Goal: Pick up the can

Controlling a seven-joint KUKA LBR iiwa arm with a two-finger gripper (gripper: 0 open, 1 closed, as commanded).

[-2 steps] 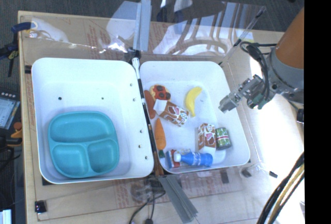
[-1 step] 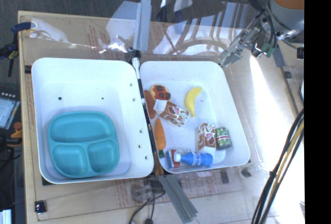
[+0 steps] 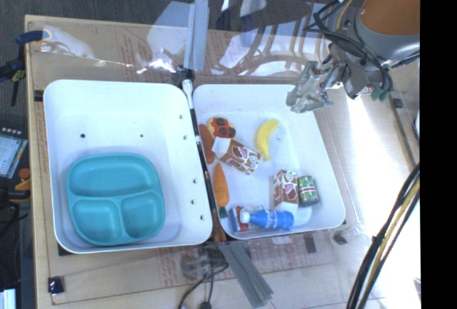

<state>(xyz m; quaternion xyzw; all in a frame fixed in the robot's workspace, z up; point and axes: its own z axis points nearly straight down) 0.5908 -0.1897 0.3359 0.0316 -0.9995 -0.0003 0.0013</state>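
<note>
Can (image 3: 308, 190): small, lies on its side at the right bin's (image 3: 325, 150) lower right, touching a carton (image 3: 284, 188)
Handling: likely light, rigid, slick — grip across its round body
Gripper (image 3: 308, 95): hovers above the bin's top right corner — open or closed, cannot tell

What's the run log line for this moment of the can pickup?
gripper: above right bin's far right corner, holding nothing | can: lying in right bin near right, beside carton | pick: not yet done

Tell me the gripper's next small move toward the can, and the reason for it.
Probably carry the gripper across toward the near right corner of the right bin. It hangs over the bin's far right corner, while the can lies beside the small carton, apart from it.
</note>
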